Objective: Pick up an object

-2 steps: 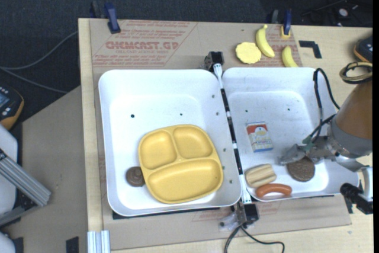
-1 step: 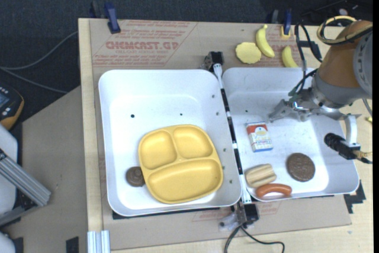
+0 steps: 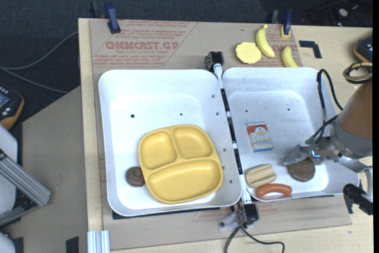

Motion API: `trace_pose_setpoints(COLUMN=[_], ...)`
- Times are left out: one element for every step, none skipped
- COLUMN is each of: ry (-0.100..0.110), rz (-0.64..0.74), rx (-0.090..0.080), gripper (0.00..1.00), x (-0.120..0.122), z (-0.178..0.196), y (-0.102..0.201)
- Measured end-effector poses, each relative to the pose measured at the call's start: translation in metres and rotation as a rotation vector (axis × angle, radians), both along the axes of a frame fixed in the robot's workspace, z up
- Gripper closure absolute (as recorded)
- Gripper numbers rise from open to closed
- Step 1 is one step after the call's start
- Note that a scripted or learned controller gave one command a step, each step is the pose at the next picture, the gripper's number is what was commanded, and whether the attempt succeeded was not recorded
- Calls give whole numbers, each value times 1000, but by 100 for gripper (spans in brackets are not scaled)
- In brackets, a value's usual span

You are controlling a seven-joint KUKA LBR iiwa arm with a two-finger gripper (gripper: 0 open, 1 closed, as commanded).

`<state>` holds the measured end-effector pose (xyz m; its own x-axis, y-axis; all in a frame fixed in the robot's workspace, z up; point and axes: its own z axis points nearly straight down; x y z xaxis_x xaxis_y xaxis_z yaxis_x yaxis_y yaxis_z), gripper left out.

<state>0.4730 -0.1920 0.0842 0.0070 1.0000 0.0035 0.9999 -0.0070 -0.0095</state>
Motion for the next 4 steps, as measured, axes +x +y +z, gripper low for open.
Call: trace_pose_setpoints(ry=[-19, -15, -11, -22], rz=[8, 7, 3, 16], rx=[-7, -9, -7, -6], gripper=[0, 0, 0, 0], x=[16, 7, 6, 139], z=[81, -1, 0, 2], y=[-1, 27, -18, 7])
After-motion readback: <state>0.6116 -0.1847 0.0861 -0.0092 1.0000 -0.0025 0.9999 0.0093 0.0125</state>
